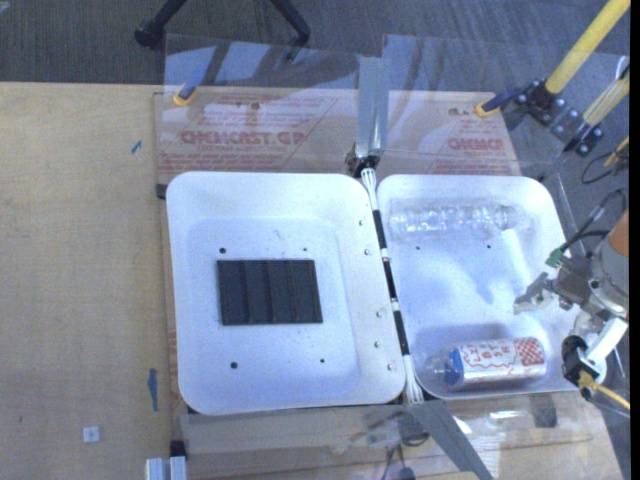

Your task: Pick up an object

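Note:
A clear plastic bottle (455,218) lies on its side along the far wall of the right bin (530,193). A second bottle (495,360), with a red-and-white label and a blue cap pointing left, lies along that bin's near wall. A dark ribbed rectangular pad (270,291) lies flat in the middle of the left bin (200,208). My gripper (570,303) hangs over the right rim of the right bin, to the right of and a little beyond the labelled bottle. Nothing shows in its grasp.
A clear plastic screen (300,118) stands behind both bins. Yellow-handled clamps (560,78) sit at the back right. A narrow divider with cables (385,268) runs between the bins. Bare wooden bench (70,268) stretches to the left.

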Robot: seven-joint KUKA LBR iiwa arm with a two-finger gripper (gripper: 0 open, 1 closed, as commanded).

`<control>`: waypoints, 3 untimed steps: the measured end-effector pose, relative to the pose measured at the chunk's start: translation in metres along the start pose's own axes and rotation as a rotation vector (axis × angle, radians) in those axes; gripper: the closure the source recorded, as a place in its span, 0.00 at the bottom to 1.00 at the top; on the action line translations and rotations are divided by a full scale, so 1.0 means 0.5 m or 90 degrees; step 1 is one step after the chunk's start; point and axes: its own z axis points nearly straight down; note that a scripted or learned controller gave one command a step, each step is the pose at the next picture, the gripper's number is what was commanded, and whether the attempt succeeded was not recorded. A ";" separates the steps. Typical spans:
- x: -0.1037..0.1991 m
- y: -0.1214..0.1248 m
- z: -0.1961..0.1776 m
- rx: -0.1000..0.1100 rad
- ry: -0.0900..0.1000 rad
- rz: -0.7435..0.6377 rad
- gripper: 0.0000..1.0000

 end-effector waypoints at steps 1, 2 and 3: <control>0.074 -0.046 0.081 -0.004 -0.003 -0.118 0.00; 0.028 -0.012 0.083 -0.006 0.000 -0.171 0.00; 0.018 -0.007 0.082 -0.003 0.001 -0.266 0.00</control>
